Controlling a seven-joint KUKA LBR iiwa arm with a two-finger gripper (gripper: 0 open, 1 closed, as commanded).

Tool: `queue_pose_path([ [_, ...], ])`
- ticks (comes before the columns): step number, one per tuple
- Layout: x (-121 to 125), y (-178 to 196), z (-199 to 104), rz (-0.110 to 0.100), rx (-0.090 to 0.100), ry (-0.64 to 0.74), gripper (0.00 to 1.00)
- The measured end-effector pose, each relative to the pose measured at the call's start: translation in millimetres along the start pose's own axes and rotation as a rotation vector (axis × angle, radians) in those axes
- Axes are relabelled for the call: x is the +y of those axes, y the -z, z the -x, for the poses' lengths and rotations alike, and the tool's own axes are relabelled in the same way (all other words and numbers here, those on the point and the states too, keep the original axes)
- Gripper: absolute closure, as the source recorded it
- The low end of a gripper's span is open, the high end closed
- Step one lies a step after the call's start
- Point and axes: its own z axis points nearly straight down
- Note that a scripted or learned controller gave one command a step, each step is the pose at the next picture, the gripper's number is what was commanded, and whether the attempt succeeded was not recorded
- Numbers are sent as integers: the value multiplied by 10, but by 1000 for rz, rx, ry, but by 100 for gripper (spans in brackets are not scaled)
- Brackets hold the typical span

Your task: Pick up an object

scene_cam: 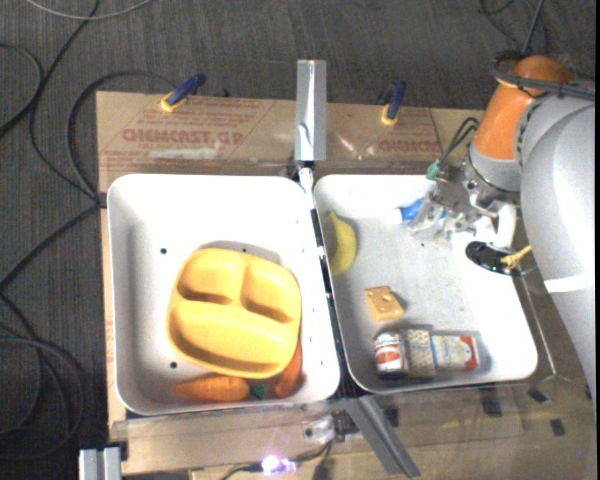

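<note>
Banana (341, 243) lies left of the gripper (432, 218), cracker (382, 302) and carton (427, 353) below it; whether it is open, I cannot tell.

The left bin (130, 268) holds a divided tray (237, 310) at its middle, with a carrot (212, 389) lying below it at the bin's lower edge. In the right bin (510, 353), a banana (341, 243) lies at the upper left, a cracker (382, 302) at centre, a carton (427, 353) along the bottom, and the gripper (442, 214) at the upper right.
</note>
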Motion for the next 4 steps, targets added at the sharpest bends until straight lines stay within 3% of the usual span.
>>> queue_pose_path([
  [1, -18, 64, -7, -7, -6, 6, 100],
  [2, -37, 55, -95, -19, 5, 15, 0],
  [3, -35, 133, -94, -14, -1, 18, 100],
  [4, -35, 133, -96, -14, -1, 18, 0],
])
